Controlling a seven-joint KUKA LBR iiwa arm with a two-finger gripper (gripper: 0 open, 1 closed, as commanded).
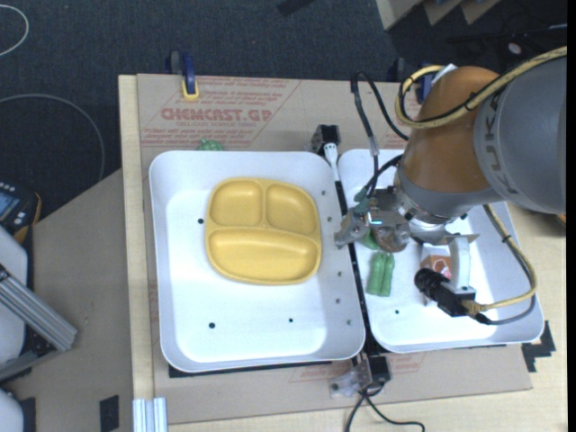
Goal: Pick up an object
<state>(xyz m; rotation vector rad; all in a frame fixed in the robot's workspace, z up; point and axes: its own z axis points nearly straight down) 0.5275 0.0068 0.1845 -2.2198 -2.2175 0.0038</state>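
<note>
Nothing picked up yet, by the looks of it. Claw hanging low at the left edge of the right bin, just above the green object. Can't tell whether open or closed (too much wrist and cable in the way). Green thing lying flat on the bin floor, small, stubby, a bit ribbed, maybe a toy veg. Yellow divided plate sitting untouched in the left bin. Still to do: close on something and lift.

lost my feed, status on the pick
Gripper low over right bin, by its left wall. Green object just below, not held. Yellow plate in left bin.
</note>
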